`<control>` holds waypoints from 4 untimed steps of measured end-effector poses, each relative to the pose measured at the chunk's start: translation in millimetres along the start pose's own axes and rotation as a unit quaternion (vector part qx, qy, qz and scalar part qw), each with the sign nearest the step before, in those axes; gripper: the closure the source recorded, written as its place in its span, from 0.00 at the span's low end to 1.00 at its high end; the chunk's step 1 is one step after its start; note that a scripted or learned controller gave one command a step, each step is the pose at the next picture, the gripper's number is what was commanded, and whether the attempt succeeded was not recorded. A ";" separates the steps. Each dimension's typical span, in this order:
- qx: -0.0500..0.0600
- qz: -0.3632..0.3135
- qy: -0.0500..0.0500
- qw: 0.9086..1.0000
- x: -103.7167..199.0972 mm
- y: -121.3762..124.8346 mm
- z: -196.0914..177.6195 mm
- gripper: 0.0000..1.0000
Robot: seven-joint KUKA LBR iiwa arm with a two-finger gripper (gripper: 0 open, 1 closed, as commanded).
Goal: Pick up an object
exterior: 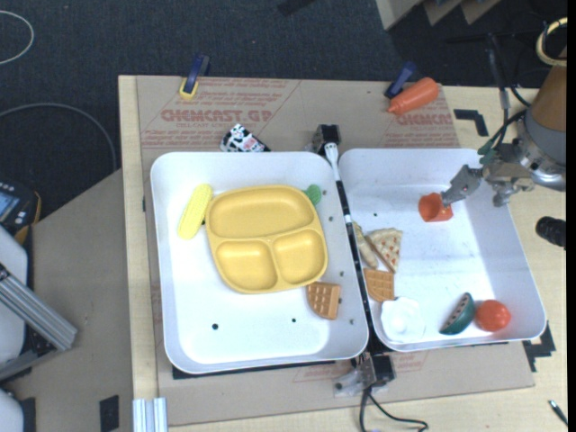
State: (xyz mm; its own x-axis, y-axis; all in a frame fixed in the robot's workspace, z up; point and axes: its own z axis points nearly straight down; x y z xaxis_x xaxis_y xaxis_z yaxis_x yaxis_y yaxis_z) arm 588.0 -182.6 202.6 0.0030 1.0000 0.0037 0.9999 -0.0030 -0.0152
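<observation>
My gripper hangs over the upper right of the right bin, and its two fingers stand apart, so it is open. A small red toy lies on the bin floor just left of the left fingertip, touching or nearly touching it, not between the fingers. Lower in the same bin lie a pizza-like wedge, a small waffle piece, a white lump, a watermelon slice and a red tomato.
The left bin holds a yellow divided plate, a corn cob, a green bit and a waffle. An orange clamp and a black-and-white toy lie on the board behind the bins.
</observation>
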 end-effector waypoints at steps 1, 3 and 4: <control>-0.007 -0.002 -0.002 1.000 0.3 3.1 -7.9 0.00; -0.003 -0.002 0.000 1.000 6.5 -0.8 96.5 0.00; -0.005 -0.002 -0.001 1.000 7.4 -0.8 119.4 0.00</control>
State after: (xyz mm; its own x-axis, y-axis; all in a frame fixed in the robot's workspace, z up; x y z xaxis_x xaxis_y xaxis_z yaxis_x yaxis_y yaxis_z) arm 585.4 -174.7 83.2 -0.0003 1.0000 0.0019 1.0000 0.0003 -0.0048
